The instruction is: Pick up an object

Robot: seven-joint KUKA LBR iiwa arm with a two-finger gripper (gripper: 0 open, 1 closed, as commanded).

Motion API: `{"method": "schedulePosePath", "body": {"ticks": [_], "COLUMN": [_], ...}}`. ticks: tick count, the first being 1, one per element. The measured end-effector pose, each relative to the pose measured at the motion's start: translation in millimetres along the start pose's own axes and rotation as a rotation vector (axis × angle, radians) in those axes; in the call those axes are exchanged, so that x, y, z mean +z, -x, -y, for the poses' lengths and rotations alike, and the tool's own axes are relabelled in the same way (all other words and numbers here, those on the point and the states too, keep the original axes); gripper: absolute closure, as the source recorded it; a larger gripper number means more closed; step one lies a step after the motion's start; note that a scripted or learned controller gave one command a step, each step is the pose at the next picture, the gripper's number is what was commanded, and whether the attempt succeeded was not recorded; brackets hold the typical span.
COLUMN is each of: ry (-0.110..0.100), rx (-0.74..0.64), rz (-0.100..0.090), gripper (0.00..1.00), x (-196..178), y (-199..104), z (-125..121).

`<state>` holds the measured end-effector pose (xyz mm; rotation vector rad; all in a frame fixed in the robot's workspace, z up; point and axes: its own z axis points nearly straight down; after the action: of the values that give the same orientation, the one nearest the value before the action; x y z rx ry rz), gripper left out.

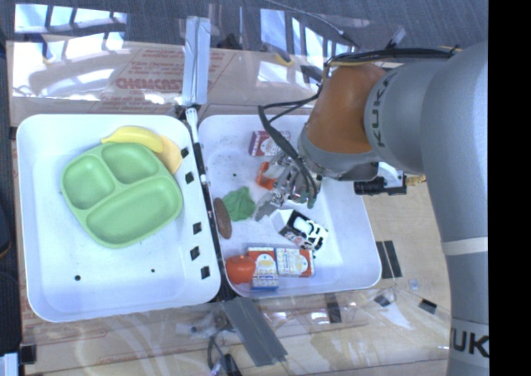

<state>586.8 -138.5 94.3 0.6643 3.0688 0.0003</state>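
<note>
From the overhead camera you see the gripper (278, 193) low in the right bin (353, 237), hanging over its middle. You cannot tell how its claw is set or whether it grips anything. Just beside it lie a green leafy toy (239, 203) to its left and a black-and-white toy (304, 231) below it. A small carton (278, 264) lies flat near the bin's front wall, long axis running left to right.

Two bins side by side
A divided plate (123, 192) is set in the left bin (41, 225); a banana (149, 143) is tucked behind that plate.
</note>
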Motion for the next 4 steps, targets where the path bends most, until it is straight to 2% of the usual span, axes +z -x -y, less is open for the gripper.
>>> {"method": "schedulePosePath", "body": {"ticks": [1, 2, 3, 4], "ry": [0.000, -0.001, 0.000, 0.002], "rx": [0.128, 0.306, 0.397, 0.390], "rz": [0.000, 0.000, 0.002, 0.006], "gripper": [0.00, 0.00, 0.00, 1.00], "x": [1, 2, 0, -11], "y": [-30, 24, -28, -27], "z": [-39, -56, -28, -30]}}
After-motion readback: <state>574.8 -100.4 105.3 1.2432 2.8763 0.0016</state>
